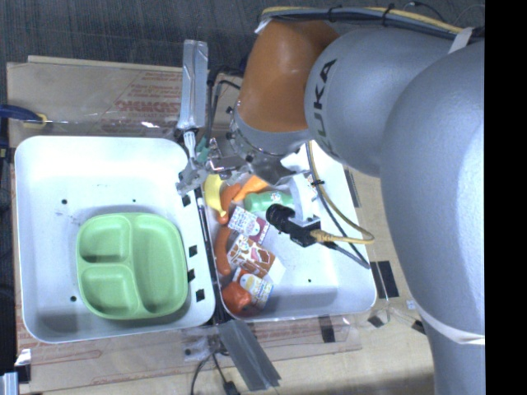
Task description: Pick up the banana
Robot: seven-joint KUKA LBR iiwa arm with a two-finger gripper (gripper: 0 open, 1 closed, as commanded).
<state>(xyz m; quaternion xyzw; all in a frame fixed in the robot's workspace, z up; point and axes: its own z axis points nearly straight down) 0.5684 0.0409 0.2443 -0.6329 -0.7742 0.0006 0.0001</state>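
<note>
The banana (pixel 214 194) is a yellow fruit lying at the left edge of the right bin (pixel 346 290), partly hidden by the arm's wrist. My gripper (pixel 200 164) hangs at the bin's upper left corner, right above the banana's top end. Its metal parts crowd against the divider between the bins. An orange carrot-like piece (pixel 239 192) lies against the banana's right side.
A green divided plate (pixel 132 263) sits in the left bin (pixel 49 179). Snack cartons (pixel 249 249), a red fruit (pixel 235 297) and a green item (pixel 268 200) fill the right bin's left side. The big grey arm covers the right bin's upper part.
</note>
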